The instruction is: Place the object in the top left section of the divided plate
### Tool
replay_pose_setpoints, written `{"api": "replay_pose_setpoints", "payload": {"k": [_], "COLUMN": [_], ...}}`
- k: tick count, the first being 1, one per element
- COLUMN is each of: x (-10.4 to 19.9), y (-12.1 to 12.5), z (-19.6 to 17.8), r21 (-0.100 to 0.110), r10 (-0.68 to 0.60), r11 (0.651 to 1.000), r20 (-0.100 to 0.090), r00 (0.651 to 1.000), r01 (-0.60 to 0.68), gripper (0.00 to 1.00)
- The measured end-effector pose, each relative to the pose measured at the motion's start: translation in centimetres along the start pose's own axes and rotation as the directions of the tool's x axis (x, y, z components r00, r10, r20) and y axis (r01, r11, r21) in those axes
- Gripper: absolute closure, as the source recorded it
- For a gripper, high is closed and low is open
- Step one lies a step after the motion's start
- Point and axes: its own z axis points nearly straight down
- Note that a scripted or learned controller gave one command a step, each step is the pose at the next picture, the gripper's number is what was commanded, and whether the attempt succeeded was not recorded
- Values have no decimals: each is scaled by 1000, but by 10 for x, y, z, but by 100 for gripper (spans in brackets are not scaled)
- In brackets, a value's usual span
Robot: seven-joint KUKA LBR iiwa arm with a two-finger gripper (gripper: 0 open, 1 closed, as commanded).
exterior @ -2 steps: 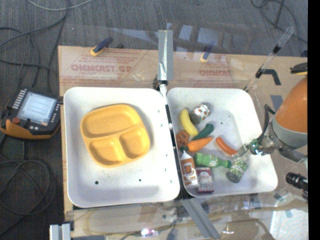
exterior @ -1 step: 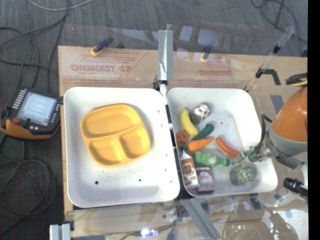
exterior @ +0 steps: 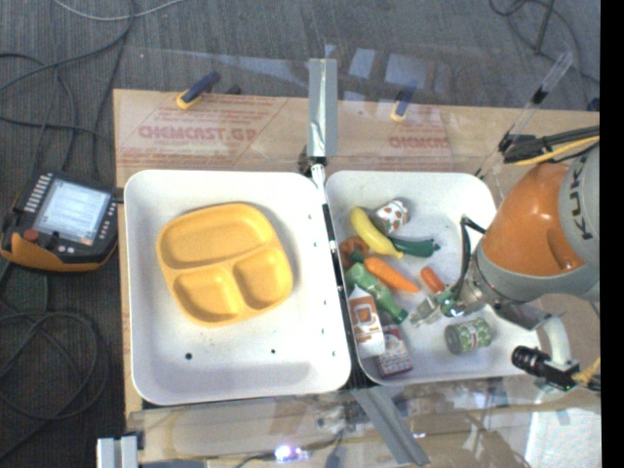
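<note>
Arm over the right bin
The gripper [exterior: 436,307] hung low among the toy food [exterior: 390,261]; finger state I couldn't tell. The yellow plate [exterior: 226,259] sat in the left bin [exterior: 156,359].

A single fixed camera looks down from above the bench [exterior: 136,125] at a slant. It stands far enough back to take in both white bins [exterior: 146,359] and the surrounding floor.

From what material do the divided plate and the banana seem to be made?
The divided plate looks like moulded plastic, matte orange-yellow, with soft rounded ridges between sections. The banana seems a plastic toy: even yellow, smooth, slightly glossy. Neither is certain from this view.
</note>
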Motion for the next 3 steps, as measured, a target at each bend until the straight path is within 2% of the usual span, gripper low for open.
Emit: {"api": "replay_pose_setpoints", "payload": {"k": [1,2,3], "x": [-109,-82,-113], "y": [66,-22,84], "z": [-27,21,1], "r21": [-1,-13,-2], "r10": [111,22,-158], "r11": [994,1000,987], "r20": [6,10,3], "r00": [994,1000,987], "r01": [-111,-22,158], "gripper": [100,100,100]}}
